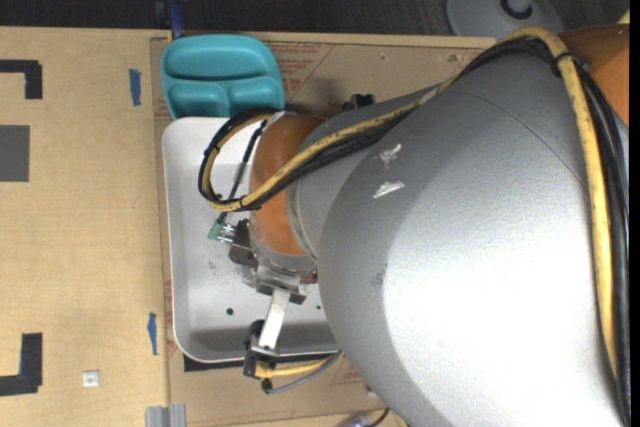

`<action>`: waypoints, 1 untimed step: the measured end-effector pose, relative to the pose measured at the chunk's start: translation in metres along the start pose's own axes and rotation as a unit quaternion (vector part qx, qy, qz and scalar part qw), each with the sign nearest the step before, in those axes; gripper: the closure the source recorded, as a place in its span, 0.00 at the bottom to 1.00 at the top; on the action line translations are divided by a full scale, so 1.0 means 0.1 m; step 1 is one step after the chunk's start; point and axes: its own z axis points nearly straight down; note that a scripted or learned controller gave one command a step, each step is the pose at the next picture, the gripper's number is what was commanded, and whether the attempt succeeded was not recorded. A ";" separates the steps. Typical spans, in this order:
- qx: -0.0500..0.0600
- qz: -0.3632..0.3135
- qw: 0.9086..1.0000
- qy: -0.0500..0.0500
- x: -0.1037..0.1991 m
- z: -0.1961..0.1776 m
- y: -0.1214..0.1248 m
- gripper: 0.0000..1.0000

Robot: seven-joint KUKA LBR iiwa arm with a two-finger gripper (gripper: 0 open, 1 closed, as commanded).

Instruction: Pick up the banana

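The gripper (265, 283) hangs low over the near half of the left white bin (190, 215), pointing down at its floor. We cannot tell whether it is open or closed, because we look at it from above, past the orange band (272, 185) and the wrist.

The bin floor to its left is bare white apart from a few dark specks. We cannot place the banana. The arm (450, 245) covers the right side of this bin and the scene to the right of it, so we judge the fruit lies somewhere under that bulk, perhaps right below the gripper.

For a good pick, we would have the gripper straddle the banana across its narrow width, near the middle of its curve. It should close gently, since the skin bruises and the rounded body can roll out sideways. The lift should then go straight up, clear of the bin wall.

At the far end of the bin sits a teal moulded piece (222, 75), well apart from the gripper and no obstacle. Around the bin, the brown tabletop (80, 215) carries blue tape marks (135, 87).
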 end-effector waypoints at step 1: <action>0.000 0.000 1.000 0.000 0.00 0.00 0.00 0.00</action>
